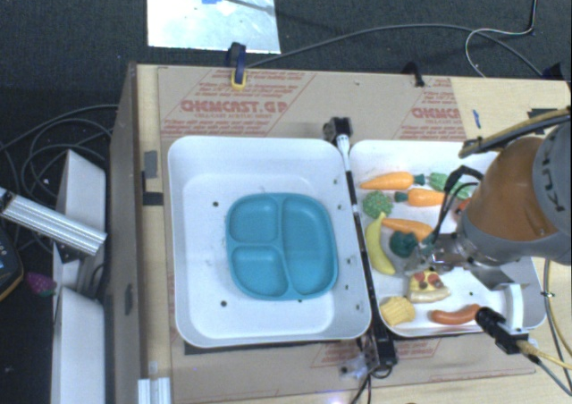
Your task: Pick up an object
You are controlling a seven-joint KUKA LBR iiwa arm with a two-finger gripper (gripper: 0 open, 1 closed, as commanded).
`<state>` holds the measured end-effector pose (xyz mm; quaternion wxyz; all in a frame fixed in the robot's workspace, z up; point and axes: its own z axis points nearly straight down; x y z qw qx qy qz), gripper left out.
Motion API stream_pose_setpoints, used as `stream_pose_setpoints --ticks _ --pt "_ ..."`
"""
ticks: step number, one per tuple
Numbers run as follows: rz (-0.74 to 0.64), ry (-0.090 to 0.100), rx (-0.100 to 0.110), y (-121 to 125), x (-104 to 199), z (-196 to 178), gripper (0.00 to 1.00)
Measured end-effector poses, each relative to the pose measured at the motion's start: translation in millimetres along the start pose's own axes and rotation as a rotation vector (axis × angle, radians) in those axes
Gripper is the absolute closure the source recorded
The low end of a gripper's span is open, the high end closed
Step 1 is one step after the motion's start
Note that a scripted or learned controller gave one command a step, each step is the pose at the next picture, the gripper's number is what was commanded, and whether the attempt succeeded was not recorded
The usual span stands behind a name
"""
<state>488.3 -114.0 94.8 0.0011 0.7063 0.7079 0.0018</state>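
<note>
The right bin (pixel 357 154) holds toy foods: a carrot (pixel 389 181) at its far left, a second carrot (pixel 420 198) below it, a broccoli piece (pixel 375 204), a yellow banana (pixel 377 248), a pizza slice (pixel 427 283), a red sausage (pixel 453 314) and a yellow corn piece (pixel 398 308). My gripper (pixel 420 257) hangs low over the middle of this bin, just above the pizza slice and right of the banana. A third orange piece (pixel 407 226) lies just left of it. The arm's grey and orange wrist (pixel 505 201) hides the bin's right half.
The left bin (pixel 192 214) holds a blue divided plate (pixel 281 246). A black divider clamp (pixel 340 131) sits between the bins at the far rim. Cables run over the cardboard bench top behind the bins and off the left side.
</note>
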Motion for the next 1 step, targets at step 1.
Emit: stream_pose_setpoints --ticks 1 --pt "-0.001 -0.001 0.001 59.8 66.7 -89.6 1.00"
